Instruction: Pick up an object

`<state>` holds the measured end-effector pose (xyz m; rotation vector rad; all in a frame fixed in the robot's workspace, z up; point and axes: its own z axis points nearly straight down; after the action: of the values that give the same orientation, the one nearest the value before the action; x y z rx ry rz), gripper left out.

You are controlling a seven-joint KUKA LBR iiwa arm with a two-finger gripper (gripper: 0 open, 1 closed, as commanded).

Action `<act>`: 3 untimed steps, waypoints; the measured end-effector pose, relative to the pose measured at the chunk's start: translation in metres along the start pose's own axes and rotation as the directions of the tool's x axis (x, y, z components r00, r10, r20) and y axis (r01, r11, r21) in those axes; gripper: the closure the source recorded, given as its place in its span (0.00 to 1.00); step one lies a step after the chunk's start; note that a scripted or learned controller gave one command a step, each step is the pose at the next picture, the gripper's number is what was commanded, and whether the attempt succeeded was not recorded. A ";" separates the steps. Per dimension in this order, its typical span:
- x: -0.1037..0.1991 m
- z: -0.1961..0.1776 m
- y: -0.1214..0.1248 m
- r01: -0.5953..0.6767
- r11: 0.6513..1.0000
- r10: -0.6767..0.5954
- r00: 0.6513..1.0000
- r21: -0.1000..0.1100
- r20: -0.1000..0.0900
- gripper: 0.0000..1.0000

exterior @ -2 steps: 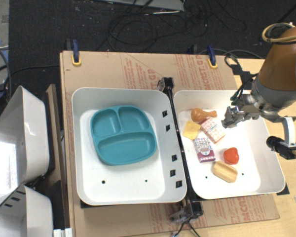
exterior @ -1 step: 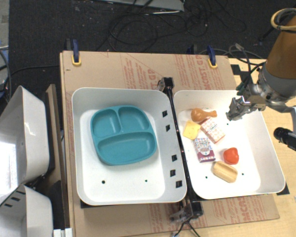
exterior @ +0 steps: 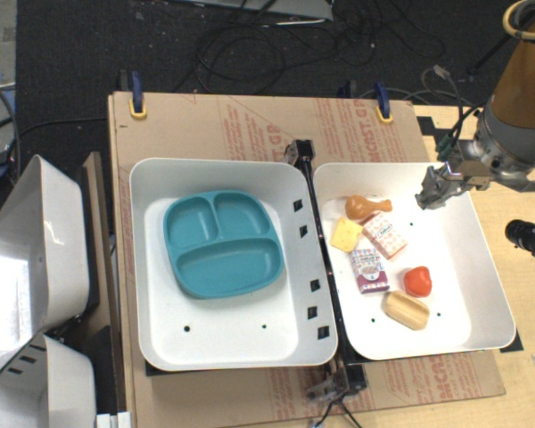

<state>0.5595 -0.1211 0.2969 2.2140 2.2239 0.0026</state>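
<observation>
The right bin (exterior: 481, 266) holds several small items: an orange drumstick-shaped toy (exterior: 366, 207), a yellow block (exterior: 345, 235), a pink-and-white carton (exterior: 385, 235), a purple-and-white packet (exterior: 368, 269), a red tomato-like piece (exterior: 417, 281) and a tan bread roll (exterior: 405, 309). My gripper (exterior: 434, 190) hangs over the upper right part of that bin, to the right of the drumstick toy and apart from every item. Nothing shows between its dark fingertips.
The left bin (exterior: 152, 239) bears a teal divided plate (exterior: 223, 242). A black divider with clips (exterior: 316, 257) runs between the bins. Cardboard bench (exterior: 250, 123) lies under both, with clamps at its far edge. White containers (exterior: 36, 266) stand at the left.
</observation>
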 end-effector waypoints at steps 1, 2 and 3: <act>0.058 0.021 0.017 0.004 1.000 -0.004 1.000 0.006 -0.003 1.00; 0.103 0.024 0.037 0.003 1.000 -0.003 1.000 0.002 -0.002 1.00; 0.145 0.035 0.060 0.003 1.000 -0.003 1.000 0.002 -0.001 1.00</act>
<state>0.6185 0.0242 0.2617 2.2124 2.2289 0.0017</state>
